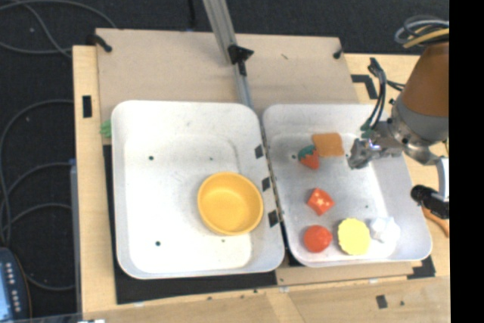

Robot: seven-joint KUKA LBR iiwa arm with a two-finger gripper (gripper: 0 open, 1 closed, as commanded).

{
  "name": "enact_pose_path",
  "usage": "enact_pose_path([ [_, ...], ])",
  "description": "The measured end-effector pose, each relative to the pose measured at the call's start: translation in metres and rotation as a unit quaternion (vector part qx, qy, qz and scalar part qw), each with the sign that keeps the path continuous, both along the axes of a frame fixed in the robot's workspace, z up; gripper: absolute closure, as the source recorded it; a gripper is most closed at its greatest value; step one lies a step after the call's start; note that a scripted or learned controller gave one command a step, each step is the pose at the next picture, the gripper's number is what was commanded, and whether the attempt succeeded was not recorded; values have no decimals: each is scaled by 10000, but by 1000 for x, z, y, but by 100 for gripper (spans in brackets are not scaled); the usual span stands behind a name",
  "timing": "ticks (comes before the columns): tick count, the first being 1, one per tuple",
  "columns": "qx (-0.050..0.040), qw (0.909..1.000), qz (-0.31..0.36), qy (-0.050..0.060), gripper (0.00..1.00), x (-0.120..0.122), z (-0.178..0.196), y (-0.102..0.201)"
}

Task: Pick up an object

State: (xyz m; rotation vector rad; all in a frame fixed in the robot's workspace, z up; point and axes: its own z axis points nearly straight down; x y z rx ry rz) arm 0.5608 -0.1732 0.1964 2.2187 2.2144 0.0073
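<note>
Orange-tan and flat-topped, a small block (328, 144) lies in the upper middle of the right bin (393, 193), and it is the thing nearest the gripper (358, 156), so I judge it the likely pick. The gripper hangs just to the block's right, low over the bin floor; whether it is spread or pressed together cannot be told from this slant, and nothing is seen pinched in it. Just left of the block sits a small red piece with a green bit (308, 157). Further down the bin lie a red cube-like piece (320, 201), a red ball (318, 238), a yellow disc (353, 237) and a whitish lump (384, 229). The left bin (151, 163) holds a yellow bowl (230, 203). The risk: a descent off to the block's side could shove it into the red-and-green piece rather than straddle it.
</note>
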Motion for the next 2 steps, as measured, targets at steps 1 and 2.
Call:
enact_pose_path([
  [1, 9, 10000, 17, 22, 100, 1, 12, -1],
  [2, 19, 10000, 50, 32, 100, 5, 15, 59],
])
